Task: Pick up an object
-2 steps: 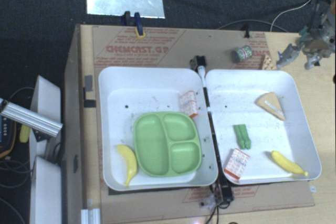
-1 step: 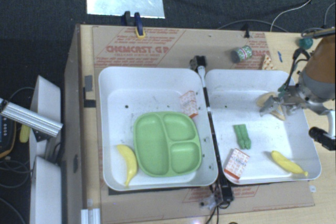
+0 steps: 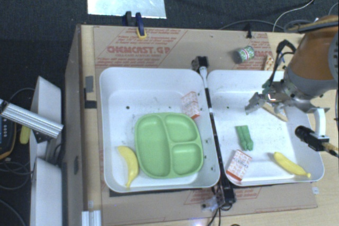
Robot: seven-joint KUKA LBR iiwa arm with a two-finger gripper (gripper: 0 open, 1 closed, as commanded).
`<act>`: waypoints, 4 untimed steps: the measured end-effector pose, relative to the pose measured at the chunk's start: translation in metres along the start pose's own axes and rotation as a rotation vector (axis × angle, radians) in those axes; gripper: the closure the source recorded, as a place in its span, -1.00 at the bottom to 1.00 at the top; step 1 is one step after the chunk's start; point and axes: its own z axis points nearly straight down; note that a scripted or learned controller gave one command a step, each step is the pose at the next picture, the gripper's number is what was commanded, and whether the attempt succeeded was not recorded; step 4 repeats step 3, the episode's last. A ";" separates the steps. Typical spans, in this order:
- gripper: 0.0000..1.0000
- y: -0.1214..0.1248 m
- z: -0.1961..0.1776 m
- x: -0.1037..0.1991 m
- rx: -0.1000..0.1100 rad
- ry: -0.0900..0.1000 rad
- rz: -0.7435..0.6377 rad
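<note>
2 bananas, 2 cartons, 1 per bin; left bin (image 3: 114, 114) has green tray (image 3: 168, 144) (divided); gripper (image 3: 260, 103) jaws spread, holding nothing.

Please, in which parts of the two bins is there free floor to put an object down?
Left bin: free along the back wall, above the green tray, left of the small carton. Its front is crowded by the tray and a banana.
Right bin: free at back left, between the divider and the gripper. Its front holds a green piece, a carton and a banana.
</note>
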 end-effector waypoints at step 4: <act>1.00 -0.011 -0.002 0.107 0.000 0.000 0.001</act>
